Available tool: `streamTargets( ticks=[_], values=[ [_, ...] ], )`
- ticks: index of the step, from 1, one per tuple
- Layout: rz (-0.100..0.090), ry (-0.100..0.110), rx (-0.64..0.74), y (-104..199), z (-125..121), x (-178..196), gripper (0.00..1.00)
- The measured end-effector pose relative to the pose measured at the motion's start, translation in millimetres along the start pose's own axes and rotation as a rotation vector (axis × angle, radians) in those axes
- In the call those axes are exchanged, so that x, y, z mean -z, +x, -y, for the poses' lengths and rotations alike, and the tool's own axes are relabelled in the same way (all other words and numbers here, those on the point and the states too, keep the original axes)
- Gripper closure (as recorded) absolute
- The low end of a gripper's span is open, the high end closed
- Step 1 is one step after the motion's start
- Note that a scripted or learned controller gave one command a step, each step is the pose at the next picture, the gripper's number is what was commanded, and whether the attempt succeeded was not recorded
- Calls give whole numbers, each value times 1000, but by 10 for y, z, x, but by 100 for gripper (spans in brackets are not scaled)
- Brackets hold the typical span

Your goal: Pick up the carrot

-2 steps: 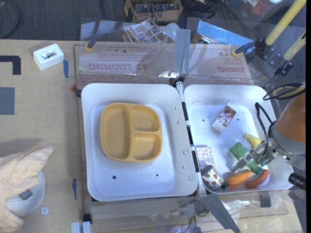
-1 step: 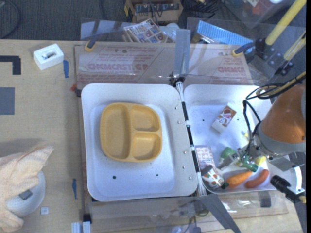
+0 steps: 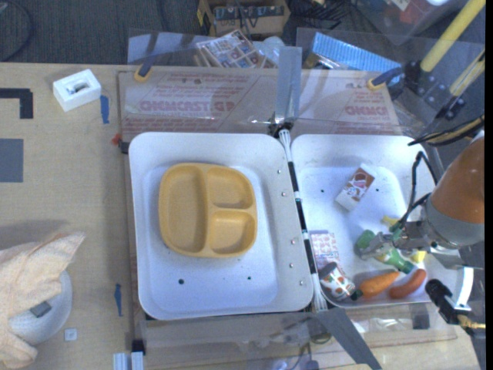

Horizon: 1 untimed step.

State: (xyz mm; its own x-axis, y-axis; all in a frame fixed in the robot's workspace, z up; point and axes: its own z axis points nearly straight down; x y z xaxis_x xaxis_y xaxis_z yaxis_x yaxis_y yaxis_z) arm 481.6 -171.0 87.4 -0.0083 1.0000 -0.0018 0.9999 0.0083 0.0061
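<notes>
The carrot is a short orange piece lying near the front edge of the right bin. A red sausage-shaped item lies touching its right end. My gripper reaches in from the right, just behind the carrot and over a green toy and a yellow-green piece. The carrot lies on the bin floor, apart from the gripper. The arm's orange band rises at the right edge.
The right bin also holds a small white and red carton, a printed packet and a small can-like item. A yellow divided plate lies in the left bin. A cloth sits on the bench at left.
</notes>
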Motion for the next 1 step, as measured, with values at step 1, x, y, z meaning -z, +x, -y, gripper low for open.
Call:
streamTargets(
  ticks=[1],
  values=[
    [11,-6,-195,635,1,19,0]
  ],
)
